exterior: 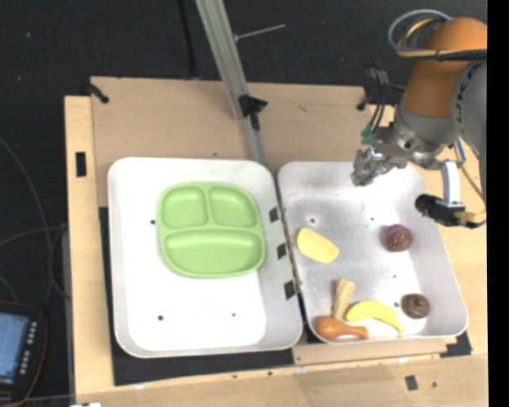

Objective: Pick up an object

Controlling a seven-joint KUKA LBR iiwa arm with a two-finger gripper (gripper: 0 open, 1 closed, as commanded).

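Your gripper (pixel 366 170) hangs over the far end of the right bin (pixel 327 185); I cannot tell its jaws' state. The nearest thing, the purple ball (pixel 397 237), lies toward you, just right.

Two bins sit side by side on the bench (pixel 153 117). The left bin (pixel 136 312) holds a divided plate (pixel 210 230) in its rear half, nearer the inner wall than the outer one. The right bin (pixel 322 185) holds several things. A wedge-shaped piece (pixel 317 246) lies near its left wall, about midway back. A round fruit (pixel 397 238) lies toward the right wall, level with the wedge. Along the front wall a banana (pixel 376 315) lies beside a drumstick-shaped piece (pixel 340 316), the two touching. A small ring-shaped item (pixel 415 305) sits just right of the banana. The gripper (pixel 366 169) hangs over the bin's rear edge.
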